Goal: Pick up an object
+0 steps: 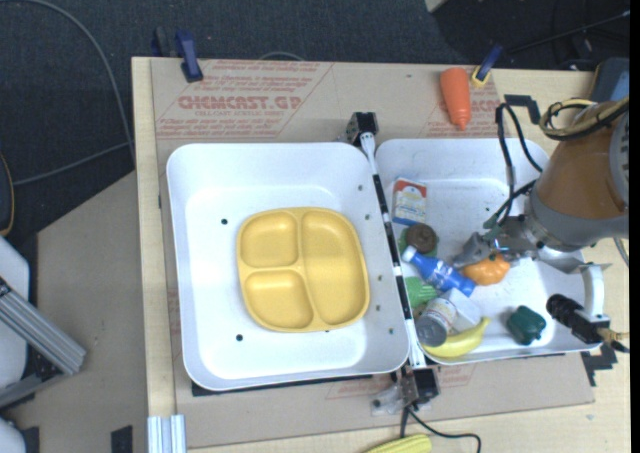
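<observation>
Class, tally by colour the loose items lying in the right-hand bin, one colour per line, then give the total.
White: 1, carton
Brown: 1, round item
Blue: 1, bottle
Orange: 1, item
Green: 2, light piece, dark block
Grey: 1, can
Yellow: 1, banana
Total: 8

Dark blue-grey carpet floor (80, 1) surrounds the brown cardboard-covered bench (250, 96) — a thin grey cable (95, 36) loops across it, upper left.

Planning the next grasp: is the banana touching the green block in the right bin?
Apart. The camera view shows bare white bin floor between the banana tip and the green block, both near the front of the right bin.
</observation>
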You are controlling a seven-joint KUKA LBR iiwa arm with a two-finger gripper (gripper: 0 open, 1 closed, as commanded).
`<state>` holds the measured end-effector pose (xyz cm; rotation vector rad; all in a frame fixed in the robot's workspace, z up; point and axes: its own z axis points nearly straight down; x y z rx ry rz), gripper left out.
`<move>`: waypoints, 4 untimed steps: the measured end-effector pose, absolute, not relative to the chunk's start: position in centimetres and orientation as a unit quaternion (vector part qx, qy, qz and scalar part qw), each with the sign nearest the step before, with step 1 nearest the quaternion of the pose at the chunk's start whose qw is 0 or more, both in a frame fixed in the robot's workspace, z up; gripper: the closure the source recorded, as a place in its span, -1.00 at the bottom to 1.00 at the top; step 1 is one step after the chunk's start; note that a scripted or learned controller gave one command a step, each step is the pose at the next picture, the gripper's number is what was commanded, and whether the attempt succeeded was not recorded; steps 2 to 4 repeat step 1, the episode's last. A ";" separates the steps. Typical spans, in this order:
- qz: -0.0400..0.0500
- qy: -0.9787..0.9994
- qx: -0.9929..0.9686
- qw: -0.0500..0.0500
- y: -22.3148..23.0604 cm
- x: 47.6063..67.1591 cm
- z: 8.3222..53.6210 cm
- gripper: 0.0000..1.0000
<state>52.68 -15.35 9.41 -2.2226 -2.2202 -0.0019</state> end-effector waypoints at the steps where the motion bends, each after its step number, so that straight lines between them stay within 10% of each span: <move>1: -0.001 -0.708 -0.707 0.000 -2.9 56.1 18.5 1.00; 4: -0.001 -0.708 -0.707 0.000 -2.9 56.1 18.5 1.00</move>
